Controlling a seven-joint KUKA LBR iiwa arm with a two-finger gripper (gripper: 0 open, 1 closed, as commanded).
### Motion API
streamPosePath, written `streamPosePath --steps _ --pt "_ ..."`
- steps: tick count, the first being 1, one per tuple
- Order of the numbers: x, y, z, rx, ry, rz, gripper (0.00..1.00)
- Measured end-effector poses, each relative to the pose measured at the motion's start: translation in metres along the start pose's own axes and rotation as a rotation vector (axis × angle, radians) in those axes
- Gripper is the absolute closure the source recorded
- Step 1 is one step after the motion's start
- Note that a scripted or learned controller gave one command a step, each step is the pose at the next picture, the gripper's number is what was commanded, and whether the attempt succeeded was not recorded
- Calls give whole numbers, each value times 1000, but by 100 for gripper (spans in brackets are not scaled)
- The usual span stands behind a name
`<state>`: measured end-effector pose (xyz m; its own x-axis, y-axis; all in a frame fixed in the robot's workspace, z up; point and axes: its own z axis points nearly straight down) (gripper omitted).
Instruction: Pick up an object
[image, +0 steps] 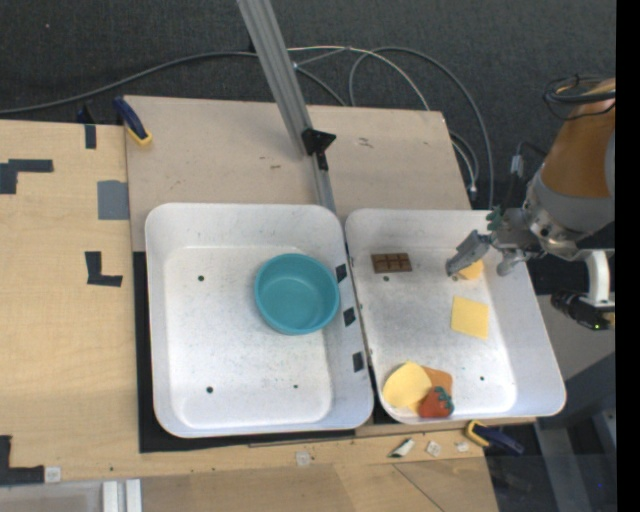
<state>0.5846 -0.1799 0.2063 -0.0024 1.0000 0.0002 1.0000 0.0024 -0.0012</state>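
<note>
The bench carries two shallow white bins: one left bin (170, 330) at the centre of the frame, containing one teal bowl (296, 292), and one right bin (535, 350) at centre right. The right bin contains one brown chocolate-bar piece (391, 263) at its upper left, one flat yellow square (470, 317) at mid-right, one small yellow piece (471, 269) just beside the one gripper (485, 258), and, at the lower edge, one pale yellow round piece (404, 385), one orange piece (440, 380) and one red strawberry-like item (434, 403). Outside the bins there are two yellow-and-blue clamps, one (133, 120) at upper left and one (487, 435) at lower right of the frame.
</note>
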Motion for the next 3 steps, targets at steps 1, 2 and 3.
streamPosePath --steps 1,2,3 --pt "0 0 0 0 0 0 0" --pt "0 -4 65 7 1 1 0" --pt "0 -4 116 -2 -3 0 0"
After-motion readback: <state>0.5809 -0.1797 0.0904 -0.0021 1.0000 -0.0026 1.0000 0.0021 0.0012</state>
